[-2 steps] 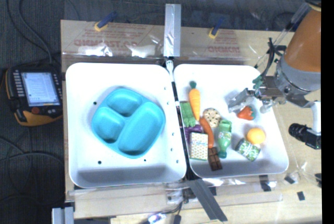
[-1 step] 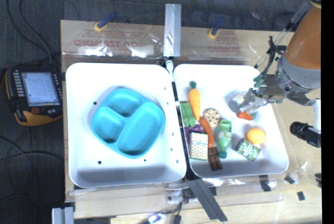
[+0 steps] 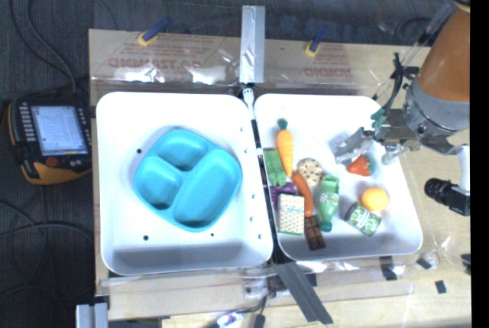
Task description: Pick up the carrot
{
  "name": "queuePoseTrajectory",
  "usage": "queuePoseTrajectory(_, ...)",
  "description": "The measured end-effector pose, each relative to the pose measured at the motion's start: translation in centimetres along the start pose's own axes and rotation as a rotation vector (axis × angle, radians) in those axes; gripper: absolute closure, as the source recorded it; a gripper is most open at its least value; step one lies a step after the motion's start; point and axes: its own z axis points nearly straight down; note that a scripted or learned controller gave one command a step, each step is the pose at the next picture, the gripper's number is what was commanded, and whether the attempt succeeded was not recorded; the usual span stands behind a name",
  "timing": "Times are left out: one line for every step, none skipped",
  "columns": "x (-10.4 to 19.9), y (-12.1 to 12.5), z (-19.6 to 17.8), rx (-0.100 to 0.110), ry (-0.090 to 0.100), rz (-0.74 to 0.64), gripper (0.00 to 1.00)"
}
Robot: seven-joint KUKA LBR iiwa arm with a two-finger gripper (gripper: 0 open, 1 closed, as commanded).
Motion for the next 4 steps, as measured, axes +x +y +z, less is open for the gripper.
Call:
queuePoseTrajectory(7.6, 3.5, 7.6, -0.007, -0.002, -0.125, 0.00)
queuePoseTrajectory(3.1, 9.5, 9.9, -0.007, -0.004, -0.248, 0.00)
queuePoseTrajectory(3.2, 9.6, 9.5, -0.001, -0.002, -0.249, 1.00)
queuePoseTrajectory(3.2, 9.6, 9.5, -0.001, -0.002, -0.250, 0.00)
